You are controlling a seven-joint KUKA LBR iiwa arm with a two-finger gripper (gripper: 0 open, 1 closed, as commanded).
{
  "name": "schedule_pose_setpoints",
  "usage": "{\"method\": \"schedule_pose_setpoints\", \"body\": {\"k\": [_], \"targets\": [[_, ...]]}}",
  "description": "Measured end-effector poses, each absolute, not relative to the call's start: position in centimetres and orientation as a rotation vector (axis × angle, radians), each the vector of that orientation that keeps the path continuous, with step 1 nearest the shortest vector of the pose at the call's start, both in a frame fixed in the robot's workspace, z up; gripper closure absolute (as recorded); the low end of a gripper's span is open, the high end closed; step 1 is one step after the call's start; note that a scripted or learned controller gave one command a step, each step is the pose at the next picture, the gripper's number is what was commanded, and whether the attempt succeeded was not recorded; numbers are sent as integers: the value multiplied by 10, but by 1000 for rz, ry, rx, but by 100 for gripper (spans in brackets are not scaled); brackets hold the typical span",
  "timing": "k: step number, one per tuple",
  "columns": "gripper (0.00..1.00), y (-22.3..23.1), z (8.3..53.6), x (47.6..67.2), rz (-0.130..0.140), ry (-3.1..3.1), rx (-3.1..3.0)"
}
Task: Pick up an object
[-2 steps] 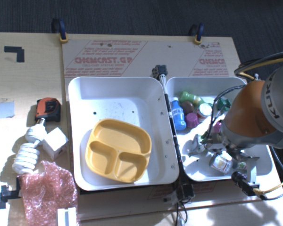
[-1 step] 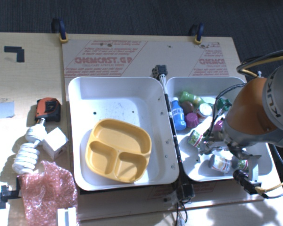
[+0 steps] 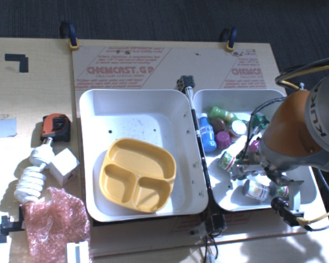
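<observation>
While its opening cannot be told, the hand (image 3: 251,171) sits low among small bottles (image 3: 257,190) in the right bin (image 3: 225,201).

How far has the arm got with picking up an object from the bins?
Done: the arm has reached over the right bin, its gripper low among the small bottles. In hand: nothing visibly gripped. Left: grasp one item and lift it clear.
</observation>
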State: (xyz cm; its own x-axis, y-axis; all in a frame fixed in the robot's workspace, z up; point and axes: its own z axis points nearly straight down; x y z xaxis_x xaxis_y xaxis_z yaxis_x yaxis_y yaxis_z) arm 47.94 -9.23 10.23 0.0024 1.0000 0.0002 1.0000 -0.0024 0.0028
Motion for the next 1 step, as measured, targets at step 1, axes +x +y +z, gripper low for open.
{"method": "schedule_pose_setpoints", "body": {"k": [1], "targets": [[0,-93,92,477,0,2220,2224]]}}
